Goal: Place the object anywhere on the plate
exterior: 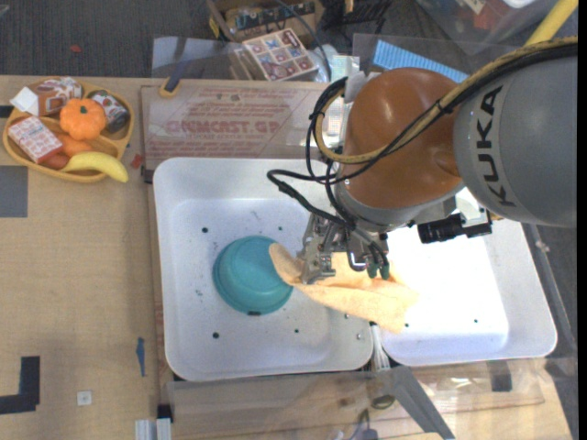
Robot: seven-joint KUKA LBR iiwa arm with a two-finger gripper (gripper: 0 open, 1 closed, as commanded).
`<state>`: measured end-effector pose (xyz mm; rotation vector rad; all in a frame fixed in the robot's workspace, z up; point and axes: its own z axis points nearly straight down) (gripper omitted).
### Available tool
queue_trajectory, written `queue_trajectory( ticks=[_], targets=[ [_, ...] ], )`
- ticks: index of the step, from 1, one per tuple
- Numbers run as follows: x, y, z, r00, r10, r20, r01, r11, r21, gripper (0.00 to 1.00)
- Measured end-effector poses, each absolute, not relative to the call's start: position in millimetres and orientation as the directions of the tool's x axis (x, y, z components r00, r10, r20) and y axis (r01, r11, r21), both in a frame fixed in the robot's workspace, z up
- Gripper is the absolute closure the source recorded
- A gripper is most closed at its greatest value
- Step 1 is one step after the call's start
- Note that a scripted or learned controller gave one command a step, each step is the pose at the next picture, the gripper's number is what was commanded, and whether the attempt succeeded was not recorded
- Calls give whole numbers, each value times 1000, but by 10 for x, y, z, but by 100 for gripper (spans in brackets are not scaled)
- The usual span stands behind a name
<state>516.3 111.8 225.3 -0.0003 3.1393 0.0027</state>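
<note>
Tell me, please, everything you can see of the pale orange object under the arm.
The pale orange object is long, flat and slightly curved, soft-looking like a peel or a slice of toy food, paler at its left tip. It lies slanted across the divide between the two white bins, its left tip against the rim of the teal plate. The tool sits directly over its upper edge; whether it grips it is unclear.
</note>
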Motion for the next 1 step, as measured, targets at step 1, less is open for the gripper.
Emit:
queue_trajectory(
  ticks=[1],
  targets=[
    [5165, 1116, 2255, -1000, 0, -3, 0, 1000, 2, 0]
  ],
)
